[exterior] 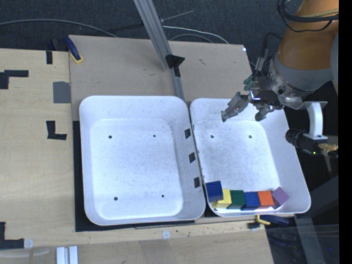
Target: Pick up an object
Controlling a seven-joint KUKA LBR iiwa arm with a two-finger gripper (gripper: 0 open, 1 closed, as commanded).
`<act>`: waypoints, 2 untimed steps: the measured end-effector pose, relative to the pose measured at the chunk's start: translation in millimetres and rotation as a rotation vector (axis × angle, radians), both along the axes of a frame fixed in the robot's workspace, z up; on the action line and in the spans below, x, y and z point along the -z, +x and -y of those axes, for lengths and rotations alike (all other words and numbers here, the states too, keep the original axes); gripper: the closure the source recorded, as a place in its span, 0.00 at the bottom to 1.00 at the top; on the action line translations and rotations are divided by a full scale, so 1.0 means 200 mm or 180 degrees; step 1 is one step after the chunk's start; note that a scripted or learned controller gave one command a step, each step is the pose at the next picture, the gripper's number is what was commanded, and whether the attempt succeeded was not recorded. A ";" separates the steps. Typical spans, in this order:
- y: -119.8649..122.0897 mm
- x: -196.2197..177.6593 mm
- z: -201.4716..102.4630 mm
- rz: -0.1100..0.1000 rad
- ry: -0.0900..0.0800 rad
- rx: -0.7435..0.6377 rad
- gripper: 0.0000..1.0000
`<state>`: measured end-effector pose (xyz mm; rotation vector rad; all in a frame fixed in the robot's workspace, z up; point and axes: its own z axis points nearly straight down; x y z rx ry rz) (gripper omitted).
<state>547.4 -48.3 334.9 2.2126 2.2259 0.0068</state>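
The gripper point(246, 110) hangs over the right bin point(286, 142) with wide, empty fingers. The blocks point(245, 197) sit far off along the near wall.

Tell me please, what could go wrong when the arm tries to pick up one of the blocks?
1. The blocks lie packed in a row against the near wall of the right bin, so a finger may hit the wall or a neighbouring block.
2. The gripper hovers at the bin's far end, so a long move could end misaligned.
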 end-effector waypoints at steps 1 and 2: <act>0.05 -0.35 0.21 0.0008 -0.0012 0.0023 0.00; 0.05 -0.38 0.20 -0.0019 -0.0009 0.0013 1.00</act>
